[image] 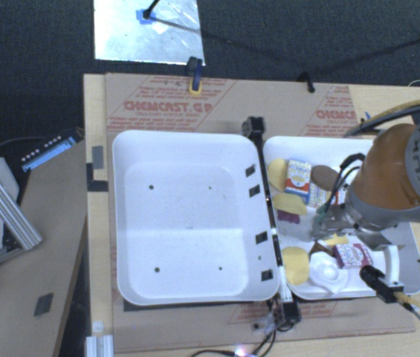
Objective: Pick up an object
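Left bin [187, 222] sits bare; right bin [343, 292] carries the clutter. My arm [392, 173] is low over the right bin, gripper [327, 220] down among the items, apparently the reach/descend step. Nearest target looks like the yellow block [290, 203] just beside it. Can't tell the gripper's state. Next: confirm alignment, then close.

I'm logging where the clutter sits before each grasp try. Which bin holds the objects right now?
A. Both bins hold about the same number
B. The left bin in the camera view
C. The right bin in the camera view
C: the small carton, the yellow pieces and the white item all lie in the right bin, where the gripper is down among them.
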Controlling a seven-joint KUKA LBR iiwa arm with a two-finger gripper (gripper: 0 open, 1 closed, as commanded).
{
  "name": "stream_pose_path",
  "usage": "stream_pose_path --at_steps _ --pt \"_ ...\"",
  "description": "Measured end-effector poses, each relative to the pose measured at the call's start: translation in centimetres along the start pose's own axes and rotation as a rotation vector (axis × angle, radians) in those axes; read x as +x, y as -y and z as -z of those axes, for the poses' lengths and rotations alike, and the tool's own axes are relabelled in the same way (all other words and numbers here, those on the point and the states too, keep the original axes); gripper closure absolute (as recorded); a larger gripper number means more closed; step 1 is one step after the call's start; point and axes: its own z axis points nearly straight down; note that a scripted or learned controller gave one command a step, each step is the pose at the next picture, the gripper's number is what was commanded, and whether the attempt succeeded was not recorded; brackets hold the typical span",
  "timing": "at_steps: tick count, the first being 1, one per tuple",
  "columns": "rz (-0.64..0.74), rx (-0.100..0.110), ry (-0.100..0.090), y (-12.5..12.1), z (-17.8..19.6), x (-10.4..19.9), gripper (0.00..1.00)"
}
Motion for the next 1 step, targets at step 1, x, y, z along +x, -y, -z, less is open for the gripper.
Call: stream_pose_path --at_steps 1 --pt "0.006 -0.003 0.000 -6.62 -1.09 2.16 1.00"
